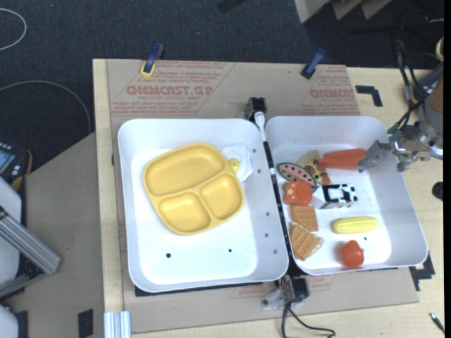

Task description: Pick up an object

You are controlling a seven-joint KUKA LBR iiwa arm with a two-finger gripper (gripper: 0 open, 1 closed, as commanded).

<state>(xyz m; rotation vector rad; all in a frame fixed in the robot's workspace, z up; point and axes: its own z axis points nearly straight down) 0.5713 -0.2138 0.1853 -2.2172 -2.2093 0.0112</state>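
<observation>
The right bin (pixel 409 210) holds several toy foods: an orange carrot (pixel 343 159), a red piece (pixel 298 192), a black-and-white cow (pixel 340 194), a yellow corn cob (pixel 354 224), a red tomato (pixel 351 253) and two waffles (pixel 304 217). My gripper (pixel 386 162) hangs over the bin's upper right part, just right of the carrot's end. It is open, with its fingers spread and nothing between them. One grey finger (pixel 370 158) points down-left toward the carrot.
In the left bin (pixel 134 210) lies a yellow divided plate (pixel 194 186), with a fried-egg toy (pixel 238 162) at its upper right. A dark oval piece (pixel 289 169) lies near the divider between the bins. Cables hang beside the arm at the far right.
</observation>
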